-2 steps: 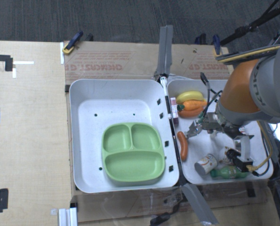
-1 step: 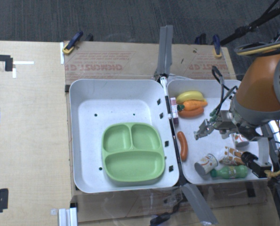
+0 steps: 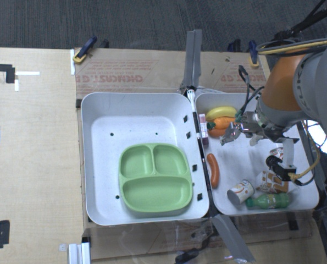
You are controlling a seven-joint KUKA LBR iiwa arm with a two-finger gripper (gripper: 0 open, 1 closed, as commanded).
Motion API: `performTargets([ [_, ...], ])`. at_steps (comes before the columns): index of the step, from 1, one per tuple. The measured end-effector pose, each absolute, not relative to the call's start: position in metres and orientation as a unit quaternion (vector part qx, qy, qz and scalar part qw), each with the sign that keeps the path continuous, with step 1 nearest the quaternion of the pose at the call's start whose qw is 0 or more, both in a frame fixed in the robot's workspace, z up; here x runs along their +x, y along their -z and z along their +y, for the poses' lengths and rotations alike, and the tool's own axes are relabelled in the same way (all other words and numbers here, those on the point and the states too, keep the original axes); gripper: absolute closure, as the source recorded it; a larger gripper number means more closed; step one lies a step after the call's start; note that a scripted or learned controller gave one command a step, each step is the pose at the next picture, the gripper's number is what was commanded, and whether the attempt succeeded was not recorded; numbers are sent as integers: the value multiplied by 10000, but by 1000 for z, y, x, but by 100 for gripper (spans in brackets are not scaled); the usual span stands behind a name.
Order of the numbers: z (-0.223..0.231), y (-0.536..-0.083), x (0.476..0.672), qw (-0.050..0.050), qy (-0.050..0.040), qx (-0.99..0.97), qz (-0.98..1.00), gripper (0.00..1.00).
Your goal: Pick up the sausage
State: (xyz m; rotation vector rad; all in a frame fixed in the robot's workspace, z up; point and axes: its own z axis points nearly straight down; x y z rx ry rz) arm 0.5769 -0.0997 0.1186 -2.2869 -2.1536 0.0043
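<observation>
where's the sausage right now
The sausage lies in the right bin, close to its left wall, below the carrot and up-left of the small cup.

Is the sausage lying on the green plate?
No, the sausage lies on the floor of the right bin, near its left wall, while the green plate sits in the left bin.
</observation>
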Motion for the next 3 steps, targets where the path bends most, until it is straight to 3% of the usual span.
performTargets([
  [1, -102, -92, 642, -3, -10, -7354, -6776, 0],
  [2, -98, -92, 611, 2, -8, -6526, -7577, 0],
  [3, -99, -101, 611, -6, -11, -6520, -7582, 100],
])
